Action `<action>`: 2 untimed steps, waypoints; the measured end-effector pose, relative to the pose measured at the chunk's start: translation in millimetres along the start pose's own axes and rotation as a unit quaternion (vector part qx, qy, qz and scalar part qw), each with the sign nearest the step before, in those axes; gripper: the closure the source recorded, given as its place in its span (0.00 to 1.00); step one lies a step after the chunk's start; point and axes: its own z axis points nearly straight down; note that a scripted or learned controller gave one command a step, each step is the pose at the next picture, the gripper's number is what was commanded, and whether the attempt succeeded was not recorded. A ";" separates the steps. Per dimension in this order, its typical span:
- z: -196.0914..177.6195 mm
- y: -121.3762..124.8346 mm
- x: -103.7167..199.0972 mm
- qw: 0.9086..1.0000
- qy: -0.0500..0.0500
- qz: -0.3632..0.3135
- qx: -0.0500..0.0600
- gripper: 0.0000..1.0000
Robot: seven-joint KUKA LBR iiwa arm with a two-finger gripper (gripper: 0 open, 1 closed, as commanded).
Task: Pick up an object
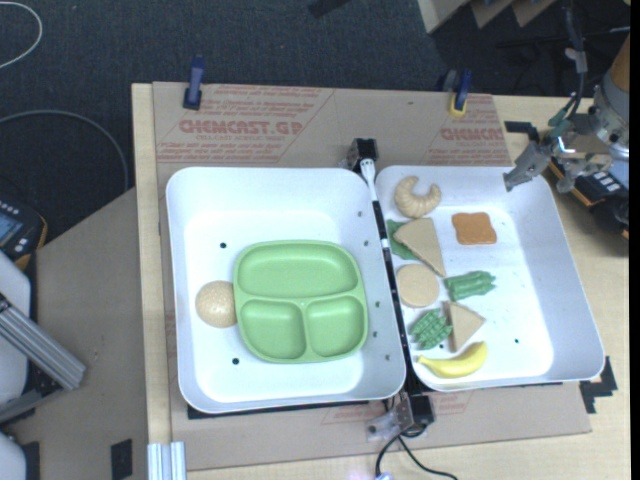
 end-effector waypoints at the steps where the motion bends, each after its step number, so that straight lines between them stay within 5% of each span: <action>1: 143.0 -50.7 -2.6 1.000 0.003 0.002 0.008 0.00; 2: 167.4 -88.0 33.9 1.000 -0.001 0.002 -0.005 0.00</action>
